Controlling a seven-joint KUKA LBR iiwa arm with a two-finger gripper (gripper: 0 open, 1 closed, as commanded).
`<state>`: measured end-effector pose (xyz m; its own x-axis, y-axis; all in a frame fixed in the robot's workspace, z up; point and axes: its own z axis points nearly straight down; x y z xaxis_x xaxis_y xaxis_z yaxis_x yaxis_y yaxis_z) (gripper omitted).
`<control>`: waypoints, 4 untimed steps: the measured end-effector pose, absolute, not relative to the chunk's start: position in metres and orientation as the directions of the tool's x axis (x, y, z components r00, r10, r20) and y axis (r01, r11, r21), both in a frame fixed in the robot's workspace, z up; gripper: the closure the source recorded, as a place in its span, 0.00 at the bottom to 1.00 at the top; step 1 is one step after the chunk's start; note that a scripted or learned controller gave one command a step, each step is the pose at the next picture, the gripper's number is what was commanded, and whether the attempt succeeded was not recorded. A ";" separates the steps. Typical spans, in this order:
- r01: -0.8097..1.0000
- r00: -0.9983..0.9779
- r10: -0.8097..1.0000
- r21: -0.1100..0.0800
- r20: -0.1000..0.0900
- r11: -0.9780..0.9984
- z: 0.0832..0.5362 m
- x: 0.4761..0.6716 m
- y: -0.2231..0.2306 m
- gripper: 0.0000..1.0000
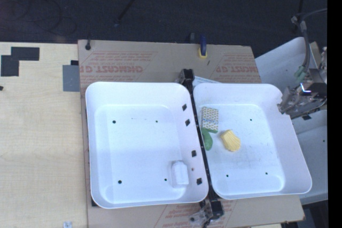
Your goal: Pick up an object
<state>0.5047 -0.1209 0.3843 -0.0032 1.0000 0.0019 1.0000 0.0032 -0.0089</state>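
**Gripper waiting off the right bin's rim**

The gripper [300, 100] is hanging just outside the right bin's [288, 179] far right corner; I cannot tell its state. A yellow object [231, 140], a green object [207, 141] and a patterned block [210, 118] are lying near that bin's left wall. A white block [179, 173] is sitting by the left bin's [101, 168] near right corner.

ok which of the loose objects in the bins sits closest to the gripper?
The yellow object in the right bin. It lies further toward the gripper than the green object and the patterned block; the white object is over in the left bin.
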 end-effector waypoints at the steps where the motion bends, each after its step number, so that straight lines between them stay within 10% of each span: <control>1: 1.000 -0.011 1.000 0.005 0.002 0.011 0.451 0.476 -0.030 1.00; 2: 1.000 0.002 1.000 -0.011 0.000 -0.002 0.365 0.475 -0.052 1.00; 4: 1.000 0.000 1.000 -0.006 -0.001 0.000 0.387 0.476 -0.007 1.00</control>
<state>0.4757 -0.0068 0.3869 0.0005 1.0000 -0.0006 1.0000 -0.0005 -0.0060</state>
